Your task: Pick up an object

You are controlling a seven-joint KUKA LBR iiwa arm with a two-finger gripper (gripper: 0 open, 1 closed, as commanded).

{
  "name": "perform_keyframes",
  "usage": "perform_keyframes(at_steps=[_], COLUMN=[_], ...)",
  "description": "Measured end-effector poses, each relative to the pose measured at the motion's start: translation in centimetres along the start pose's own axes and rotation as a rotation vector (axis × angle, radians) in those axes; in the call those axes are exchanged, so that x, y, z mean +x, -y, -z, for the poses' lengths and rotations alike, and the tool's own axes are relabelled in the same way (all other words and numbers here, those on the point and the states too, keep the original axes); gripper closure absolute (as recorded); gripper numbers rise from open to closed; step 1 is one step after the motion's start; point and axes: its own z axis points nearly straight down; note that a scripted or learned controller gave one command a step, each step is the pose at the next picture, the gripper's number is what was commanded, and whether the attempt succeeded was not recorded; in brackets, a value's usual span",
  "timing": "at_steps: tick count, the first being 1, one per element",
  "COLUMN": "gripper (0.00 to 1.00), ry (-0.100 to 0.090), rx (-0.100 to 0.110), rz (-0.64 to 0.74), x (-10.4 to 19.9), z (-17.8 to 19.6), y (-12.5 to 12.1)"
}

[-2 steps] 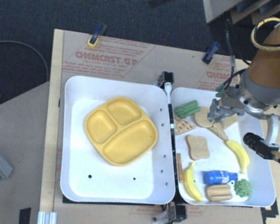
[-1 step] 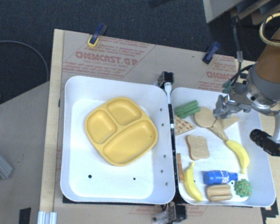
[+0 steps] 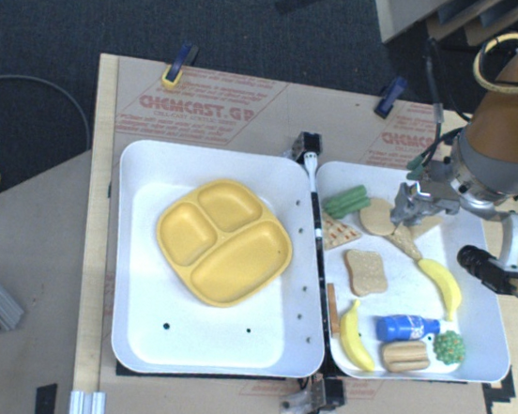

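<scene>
Hot dog (image 3: 405,356) in right bin (image 3: 496,351)

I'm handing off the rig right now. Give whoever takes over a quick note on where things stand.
Gripper: low at the back of the right bin, over a tan round piece; jaws state unclear, nothing seen held.
Right bin also has a green piece, waffle, bread slice, two bananas, blue bottle, hot dog, broccoli.
Left bin holds a yellow divided plate.
Done: nothing lifted. Left: grasp and raise one object.
</scene>
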Motion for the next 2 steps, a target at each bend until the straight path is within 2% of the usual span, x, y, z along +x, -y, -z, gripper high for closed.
perform_keyframes(at_steps=[1,2], gripper=[1.00,1.00], ry=[0.000,0.002], rx=[-0.001,-0.008], rz=[0.000,0.002], x=[0.2,1.1], z=[-0.4,1.0], y=[0.3,-0.4])
